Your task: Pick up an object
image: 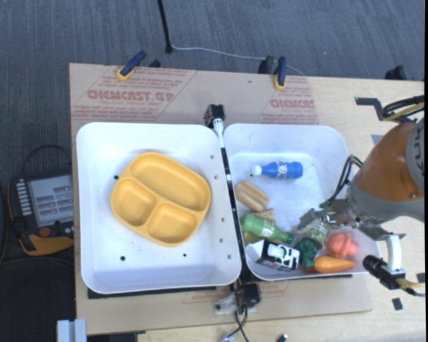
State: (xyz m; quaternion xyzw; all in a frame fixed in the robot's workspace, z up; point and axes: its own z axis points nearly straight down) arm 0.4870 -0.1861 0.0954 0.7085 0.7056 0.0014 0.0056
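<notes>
The arm's gripper [321, 219] is hanging low over the right bin [328, 137], near the green bottle [265, 227]; I cannot tell its fingers' state.

A robotics lab: a plywood bench [200, 95] held by clamps [130, 64] stands on grey carpet [57, 20], a control pendant [46, 205] and cables beside it.

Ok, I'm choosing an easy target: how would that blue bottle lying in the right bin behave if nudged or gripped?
The blue bottle lies on its side on bare bin floor, so a nudge would probably roll it. It looks small, smooth and plastic, so likely light and a bit slippery. Nothing touches it, so the hot dog nearby shouldn't stop it.
</notes>
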